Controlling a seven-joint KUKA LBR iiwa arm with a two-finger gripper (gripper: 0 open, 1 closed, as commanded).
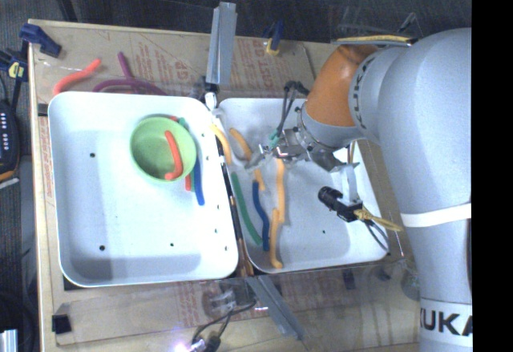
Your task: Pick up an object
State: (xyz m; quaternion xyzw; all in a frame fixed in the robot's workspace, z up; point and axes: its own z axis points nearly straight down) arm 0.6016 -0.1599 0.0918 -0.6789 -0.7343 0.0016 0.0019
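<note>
Right of centre in the frame, the gripper [268, 151] is seen low over the upper left part of the right bin [321, 250], carried by the grey arm [417, 142] that fills the right side. Whether anything is held cannot be told, since the tool's end is small and cluttered with cables.

Just below and to the left of the gripper, several long, thin pieces are laid in the right bin: an orange strip [280, 210], a blue strip [258, 210] beside it and a green strip [248, 218] nearer the bin's left wall. Their long axes run roughly from top to bottom of the frame, slightly slanted. A short orange piece [239, 142] lies just left of the gripper.

The orange strip is judged the nearest candidate, its upper end lying close under the gripper; a grasp across its narrow width would be called for.

Open room is found in the lower right of the right bin, while the strips are crowded toward the left wall, where a closing finger could be blocked.

Within the left bin [120, 238], a green bowl [163, 148] with a red curved piece [173, 156] inside is seen, well apart from the gripper.
</note>
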